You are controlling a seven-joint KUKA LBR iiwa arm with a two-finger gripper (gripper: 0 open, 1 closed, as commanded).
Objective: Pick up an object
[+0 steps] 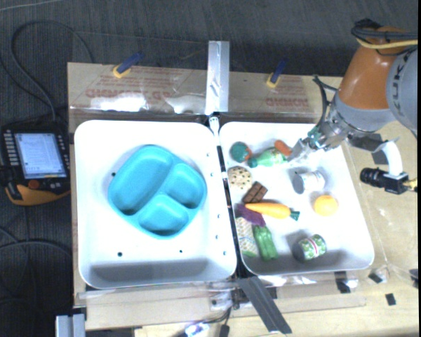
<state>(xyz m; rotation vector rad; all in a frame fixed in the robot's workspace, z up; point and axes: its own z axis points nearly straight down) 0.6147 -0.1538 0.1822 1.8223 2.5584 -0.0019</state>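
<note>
Plainly, nothing is lifted yet. The gripper (299,150) hangs low over the far side of the right bin (358,209), just beside a green toy bottle (269,159) and a small orange piece (283,147); whether its jaws are open or closed I cannot tell. The other toys lie loose in that bin, among them a yellow corn cob (269,208) and an orange ball (325,205). The whole grasp and lift remain.
</note>
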